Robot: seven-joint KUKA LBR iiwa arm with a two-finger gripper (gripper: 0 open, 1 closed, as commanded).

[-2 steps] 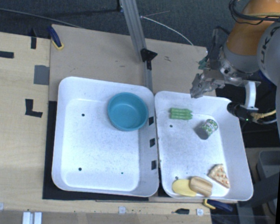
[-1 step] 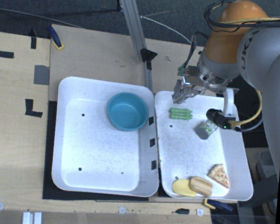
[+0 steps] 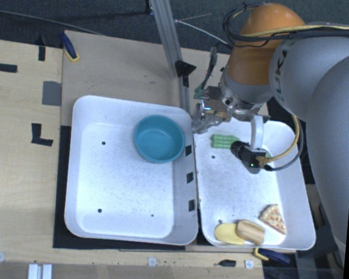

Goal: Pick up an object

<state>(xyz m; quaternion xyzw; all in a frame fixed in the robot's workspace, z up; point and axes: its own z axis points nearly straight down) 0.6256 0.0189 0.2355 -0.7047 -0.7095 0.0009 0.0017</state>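
Claw low over the far left corner of the right bin, just beside the divider between the bins; whether spread or shut, cannot tell, and nothing seen held in it. No target named by the task, so any item fair game.

Taking the green block as landmark: claw just left of it and slightly farther back, close but apart. Blue bowl well left of the block, across the divider, in the left bin. Pizza slice far toward the near right corner from the block, with a bun and a yellow piece touching each other near it along the near wall.

Likely trouble from here:
- Straight descent probably missing the block and closing on bare floor beside the wall.
- So near the divider, a real risk of striking or catching the rim, jolting both bins on the worktop.
- A glancing touch likely to nudge the light block sideways, not into a grip.
- Black wrist module and cable hanging just right of the block, possibly sweeping it during any shift.
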